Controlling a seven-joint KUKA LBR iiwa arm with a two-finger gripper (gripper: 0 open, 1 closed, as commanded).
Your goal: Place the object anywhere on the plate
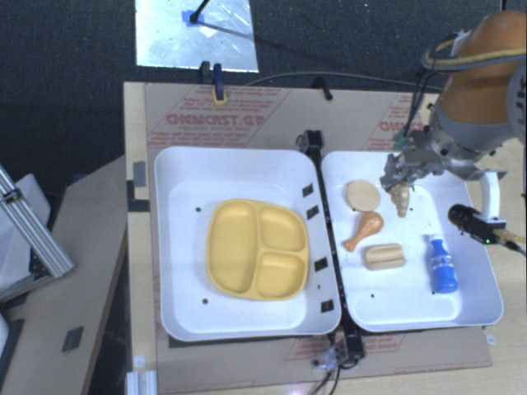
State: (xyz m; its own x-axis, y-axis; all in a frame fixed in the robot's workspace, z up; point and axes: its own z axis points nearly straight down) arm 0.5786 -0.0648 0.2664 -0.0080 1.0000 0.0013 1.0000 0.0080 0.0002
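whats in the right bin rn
Right bin holds a round cookie, chicken drumstick, bread roll and blue bottle. The gripper covers its upper area.

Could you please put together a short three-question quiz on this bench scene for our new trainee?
1. True or false: the yellow plate lies in the left bin.
2. Which lies nearest the blue bottle: (a) round cracker, (b) drumstick, (c) hot dog bun?
3. How many compartments has the plate?

Key: 1 true; 2 c; 3 three.
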